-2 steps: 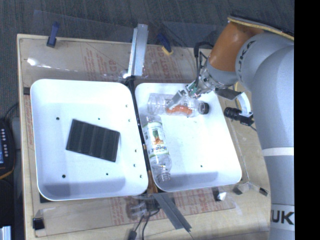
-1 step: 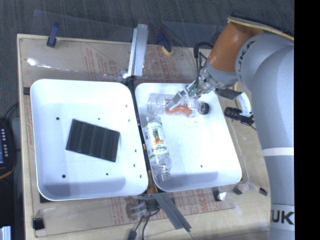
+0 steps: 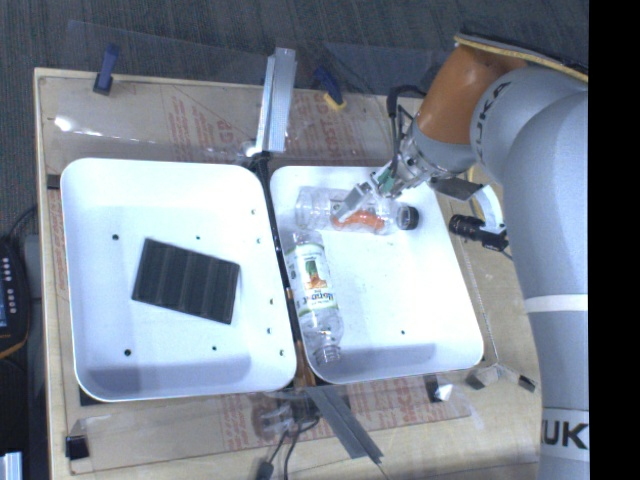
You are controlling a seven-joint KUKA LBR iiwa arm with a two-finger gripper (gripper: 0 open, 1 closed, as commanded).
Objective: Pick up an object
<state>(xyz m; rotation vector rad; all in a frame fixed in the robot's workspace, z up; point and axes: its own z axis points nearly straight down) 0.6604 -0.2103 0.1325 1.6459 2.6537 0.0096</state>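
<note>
My gripper (image 3: 360,203) reaches down into the far part of the right bin (image 3: 440,308), just over an orange object (image 3: 364,224). A crumpled clear plastic container (image 3: 312,208) lies immediately to its left. A small black round piece (image 3: 406,217) sits to its right. A clear plastic bottle (image 3: 314,293) with a white and green label lies along the right bin's left wall, cap end toward the near edge. The gripper's tip hides part of the orange object, and whether it touches the object is unclear.
A dark ribbed rectangular panel (image 3: 187,280) lies flat in the middle of the left bin (image 3: 90,208). The arm's grey link and orange band (image 3: 460,93) hang over the right bin's far right corner. A black cable (image 3: 478,230) runs beside that bin's right rim.
</note>
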